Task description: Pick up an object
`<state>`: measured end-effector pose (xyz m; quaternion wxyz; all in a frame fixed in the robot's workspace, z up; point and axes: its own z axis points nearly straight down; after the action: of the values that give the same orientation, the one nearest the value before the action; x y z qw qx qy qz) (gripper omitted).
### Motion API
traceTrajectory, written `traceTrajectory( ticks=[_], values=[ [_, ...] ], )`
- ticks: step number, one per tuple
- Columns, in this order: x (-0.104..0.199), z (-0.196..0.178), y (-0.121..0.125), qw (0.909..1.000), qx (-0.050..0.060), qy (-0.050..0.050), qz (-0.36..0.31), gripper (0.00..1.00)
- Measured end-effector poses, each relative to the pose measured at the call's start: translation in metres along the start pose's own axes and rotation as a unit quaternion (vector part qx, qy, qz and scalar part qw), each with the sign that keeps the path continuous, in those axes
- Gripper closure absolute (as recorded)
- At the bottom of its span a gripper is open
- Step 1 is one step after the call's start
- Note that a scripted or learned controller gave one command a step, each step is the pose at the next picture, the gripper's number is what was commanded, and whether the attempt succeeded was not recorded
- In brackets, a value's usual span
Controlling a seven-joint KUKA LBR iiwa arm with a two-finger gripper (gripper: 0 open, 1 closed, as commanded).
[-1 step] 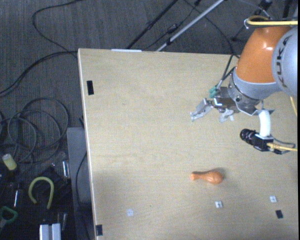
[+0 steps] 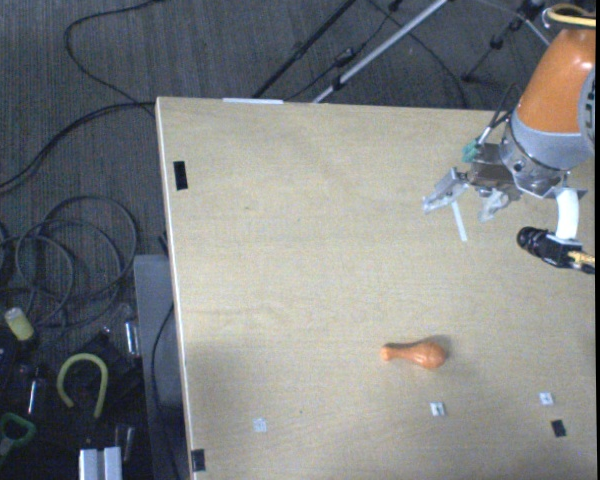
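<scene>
A small orange pear-shaped object (image 2: pixel 416 354) lies on its side on the light wooden tabletop (image 2: pixel 310 248), toward the front right, with its narrow end pointing left. My gripper (image 2: pixel 467 204) hangs over the right rear of the table, well behind the orange object and slightly to its right. Its fingers (image 2: pixel 441 197) are spread open, tilted toward the left, and hold nothing. The grey arm with its orange band (image 2: pixel 563 73) comes in from the upper right.
Small flat markers lie on the tabletop: a black one (image 2: pixel 180 175) near the left edge and white squares (image 2: pixel 437 408) near the front. Cables (image 2: pixel 50 258) and tools cover the floor at the left. Stand legs (image 2: pixel 400 23) cross behind the table.
</scene>
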<state>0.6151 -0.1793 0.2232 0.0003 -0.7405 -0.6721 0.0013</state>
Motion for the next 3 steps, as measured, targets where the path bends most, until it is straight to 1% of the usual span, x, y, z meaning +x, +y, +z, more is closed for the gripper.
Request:
traceTrajectory(
  ticks=[1,2,3],
  values=[
    [-0.024,0.140,0.055,0.9986,0.000,-0.001,-0.053,0.00],
    [-0.039,0.109,0.058,0.9832,-0.002,-0.001,-0.183,0.00],
    [-0.037,0.138,0.058,0.9295,-0.002,0.000,-0.369,0.00]
  ],
)
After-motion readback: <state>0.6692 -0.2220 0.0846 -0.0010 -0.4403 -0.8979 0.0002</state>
